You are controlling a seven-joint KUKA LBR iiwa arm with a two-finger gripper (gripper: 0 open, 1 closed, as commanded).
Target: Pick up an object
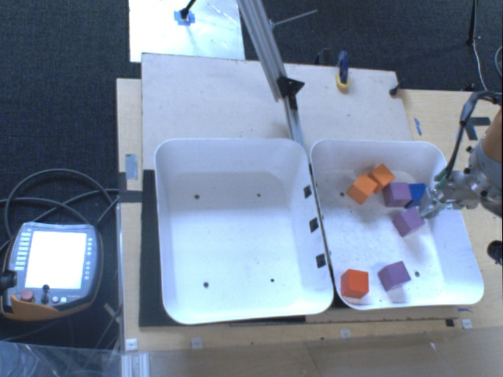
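The right bin (464,281) holds several small blocks. Two orange ones (363,188) (383,175) lie at its upper middle, with a purple block (397,194) and a blue block (416,191) beside them. Another purple block (408,222) lies just below these. A red-orange block (354,283) and a third purple block (394,275) sit near the front wall. My gripper (431,207) reaches in from the right and hangs low over the bin, its tip right beside the blue block and the middle purple block. I see no block lifted off the floor.
The left bin (169,210) stands next to the right one, with their walls touching at the middle. A metal pole (263,38) slants over the back board. A teach pendant (51,269) with cables lies at the far left.
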